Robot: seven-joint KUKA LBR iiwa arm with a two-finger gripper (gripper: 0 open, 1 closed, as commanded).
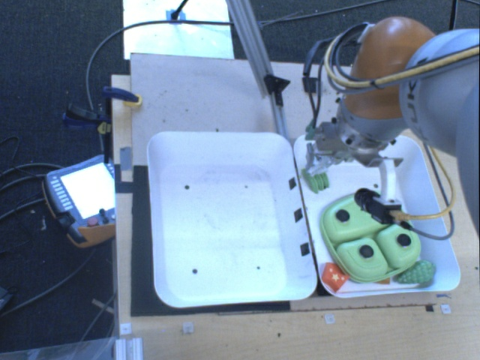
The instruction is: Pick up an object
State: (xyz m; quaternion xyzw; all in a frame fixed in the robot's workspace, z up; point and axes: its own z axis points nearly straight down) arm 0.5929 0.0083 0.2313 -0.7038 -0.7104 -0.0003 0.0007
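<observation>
Overhead, the grey arm (442,73) with its orange band was seen reaching in from the right of the frame, over the right bin (448,265). The gripper (319,165) was placed at the bin's upper left corner, and a small green ribbed object (316,179) was seen between its fingers, grasped just above the bin floor. Lower in the same bin, a light green three-lobed toy (367,238) was found, with a red piece (333,277) at its lower left and a dark green knobbly piece (417,274) at its lower right. The left bin (169,223) was seen alongside, touching the right one.
</observation>
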